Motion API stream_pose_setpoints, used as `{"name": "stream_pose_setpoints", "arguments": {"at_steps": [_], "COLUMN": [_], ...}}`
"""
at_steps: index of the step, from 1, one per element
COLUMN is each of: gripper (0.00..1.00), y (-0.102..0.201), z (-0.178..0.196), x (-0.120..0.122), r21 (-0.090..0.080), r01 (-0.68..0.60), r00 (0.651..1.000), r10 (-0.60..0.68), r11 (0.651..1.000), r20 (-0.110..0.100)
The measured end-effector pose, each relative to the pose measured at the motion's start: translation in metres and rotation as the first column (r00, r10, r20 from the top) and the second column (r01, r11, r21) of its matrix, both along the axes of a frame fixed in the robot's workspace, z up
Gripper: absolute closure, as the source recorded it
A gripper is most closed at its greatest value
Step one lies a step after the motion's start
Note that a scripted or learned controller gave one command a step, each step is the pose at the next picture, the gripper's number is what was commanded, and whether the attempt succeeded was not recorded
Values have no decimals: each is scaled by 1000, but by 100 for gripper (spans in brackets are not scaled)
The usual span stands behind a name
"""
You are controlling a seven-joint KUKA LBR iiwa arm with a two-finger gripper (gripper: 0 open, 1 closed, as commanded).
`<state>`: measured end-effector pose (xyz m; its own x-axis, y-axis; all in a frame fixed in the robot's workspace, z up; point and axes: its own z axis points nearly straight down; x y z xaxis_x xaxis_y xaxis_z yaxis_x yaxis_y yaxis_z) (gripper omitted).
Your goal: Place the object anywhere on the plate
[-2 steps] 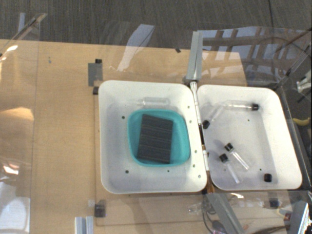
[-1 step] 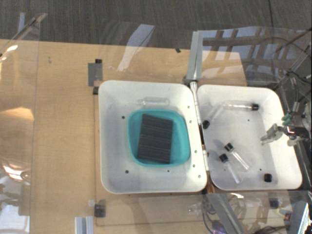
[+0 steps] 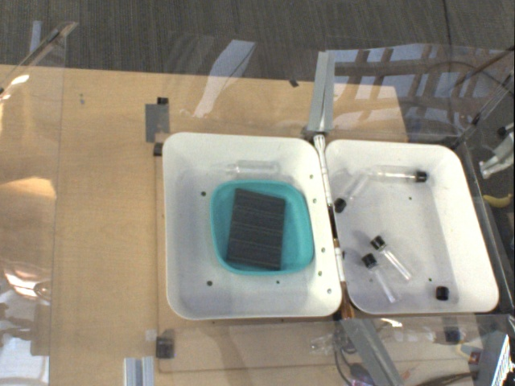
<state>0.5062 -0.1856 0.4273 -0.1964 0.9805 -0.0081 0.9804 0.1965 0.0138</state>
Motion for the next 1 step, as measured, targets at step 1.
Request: {"name": "stream_pose_setpoints", "arguments": {"at_steps": [1], "gripper": [0], "y": [-20], "z": [10], "x": [-17], "r21": [1], "r01": [126], "r00": [992], "r10": [-126], "r11": [992], "r20": [-2]}}
